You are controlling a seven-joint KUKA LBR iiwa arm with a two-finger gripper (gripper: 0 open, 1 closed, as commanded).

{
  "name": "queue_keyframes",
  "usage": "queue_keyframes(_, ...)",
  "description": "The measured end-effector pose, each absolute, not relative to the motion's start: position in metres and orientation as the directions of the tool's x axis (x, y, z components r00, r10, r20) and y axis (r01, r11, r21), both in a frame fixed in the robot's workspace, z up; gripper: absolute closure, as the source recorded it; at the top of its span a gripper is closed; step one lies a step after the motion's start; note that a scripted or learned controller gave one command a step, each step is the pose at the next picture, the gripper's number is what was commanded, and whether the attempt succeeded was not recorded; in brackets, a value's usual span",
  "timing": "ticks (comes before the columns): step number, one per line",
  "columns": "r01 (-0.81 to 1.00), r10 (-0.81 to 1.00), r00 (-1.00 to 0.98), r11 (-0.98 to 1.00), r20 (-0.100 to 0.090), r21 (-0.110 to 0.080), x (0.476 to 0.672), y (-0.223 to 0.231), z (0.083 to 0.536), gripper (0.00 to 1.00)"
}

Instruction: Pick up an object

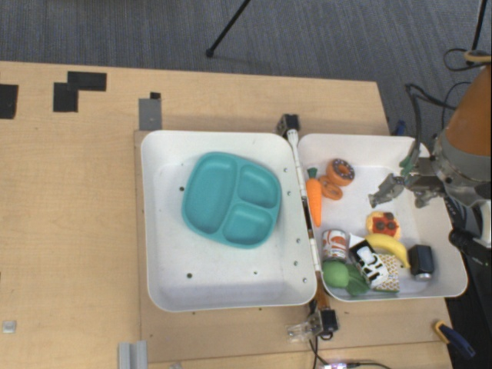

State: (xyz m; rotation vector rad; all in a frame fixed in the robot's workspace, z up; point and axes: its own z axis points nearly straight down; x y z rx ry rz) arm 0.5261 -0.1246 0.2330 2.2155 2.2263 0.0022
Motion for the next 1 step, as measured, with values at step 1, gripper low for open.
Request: queue_keyframes(1,1.0,1.0,-0.002,0.002,0.001,-0.001,0.4864,-0.1115,0.1283,0.0)
